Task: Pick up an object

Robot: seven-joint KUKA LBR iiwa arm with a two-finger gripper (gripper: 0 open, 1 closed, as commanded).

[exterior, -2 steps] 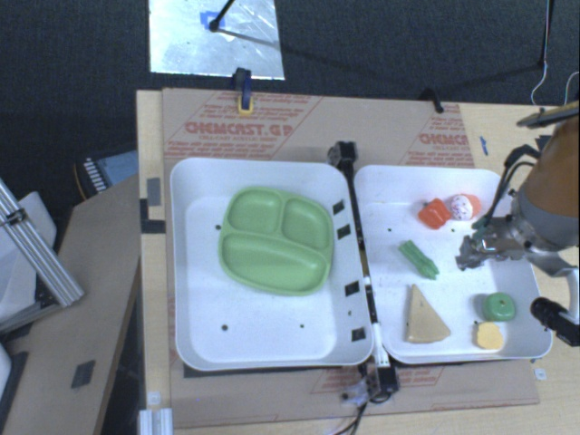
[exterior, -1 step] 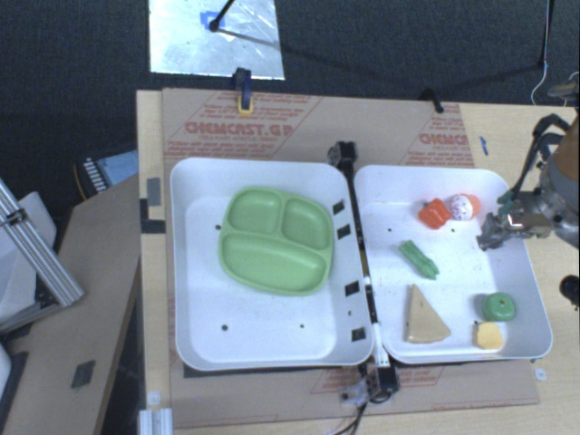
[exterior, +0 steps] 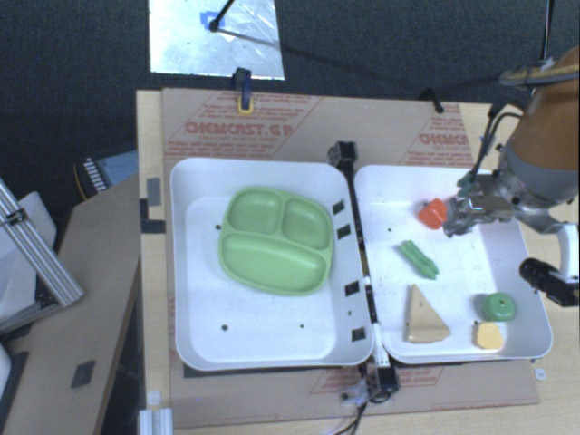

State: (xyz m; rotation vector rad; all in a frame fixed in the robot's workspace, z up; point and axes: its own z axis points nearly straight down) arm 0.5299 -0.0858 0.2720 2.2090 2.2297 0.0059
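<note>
Orange object (exterior: 433,213) lies just left of the jaws (exterior: 456,217); their grip cannot be told.

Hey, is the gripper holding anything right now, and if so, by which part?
Cannot be told. The gripper sits right beside the orange object in the right bin, but a hold is not visible.

Robotics lab, bench (exterior: 299,116), white bins (exterior: 195,333), aluminium framing (exterior: 36,252)

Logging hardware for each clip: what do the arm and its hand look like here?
The arm is bulky and rounded, grey with a broad orange band above the wrist. A thin dark cable loops along its left side. The hand is small, metallic grey with dark parts; finer detail is too blurred to tell.
</note>
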